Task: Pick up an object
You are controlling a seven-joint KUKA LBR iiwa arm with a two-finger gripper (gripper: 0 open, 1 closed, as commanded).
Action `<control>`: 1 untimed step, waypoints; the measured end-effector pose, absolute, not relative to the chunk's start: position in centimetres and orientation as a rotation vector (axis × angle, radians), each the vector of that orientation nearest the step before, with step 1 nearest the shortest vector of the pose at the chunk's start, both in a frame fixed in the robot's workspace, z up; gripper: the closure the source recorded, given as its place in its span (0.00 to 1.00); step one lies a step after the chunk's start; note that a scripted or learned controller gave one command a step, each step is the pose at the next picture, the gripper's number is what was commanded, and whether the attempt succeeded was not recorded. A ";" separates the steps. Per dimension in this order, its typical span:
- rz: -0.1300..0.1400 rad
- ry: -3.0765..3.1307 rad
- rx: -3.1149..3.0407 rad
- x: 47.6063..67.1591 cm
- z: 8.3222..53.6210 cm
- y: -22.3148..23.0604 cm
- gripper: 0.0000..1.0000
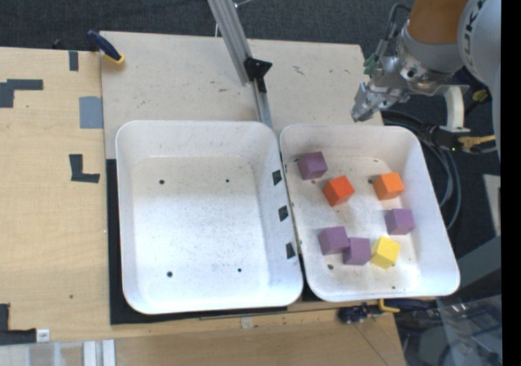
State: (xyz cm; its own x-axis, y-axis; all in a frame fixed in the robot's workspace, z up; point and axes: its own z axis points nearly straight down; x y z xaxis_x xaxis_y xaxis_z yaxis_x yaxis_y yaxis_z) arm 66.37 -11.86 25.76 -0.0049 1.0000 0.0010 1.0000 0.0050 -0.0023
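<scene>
The right bin (423, 163) holds several small blocks. A purple block (311, 165) lies near its back left, a red-orange block (338, 190) just right of it, and an orange block (388, 185) further right. Toward the front sit a purple block (398, 220), two purple blocks (332, 239) (356, 251) touching each other, and a yellow block (386, 252). My gripper (363, 109) hangs above the back rim of the right bin, beyond the blocks, with nothing seen between its tips.
The left bin (130, 145) stands beside the right one, sharing a middle wall. A slanted metal rail (228, 15) runs from the top down to the bins' junction. Black cables (456, 169) lie right of the right bin. A blue-and-yellow tool (106, 47) rests at the back left.
</scene>
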 end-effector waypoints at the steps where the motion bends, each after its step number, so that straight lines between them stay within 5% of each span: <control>1: 0.000 -2.226 -2.214 64.7 26.2 -7.2 1.00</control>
State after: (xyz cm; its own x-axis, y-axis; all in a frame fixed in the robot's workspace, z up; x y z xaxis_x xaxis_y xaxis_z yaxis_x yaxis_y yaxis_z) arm 64.66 -7.18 26.18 -0.0054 1.0000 0.0012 1.0000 0.0054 -0.0011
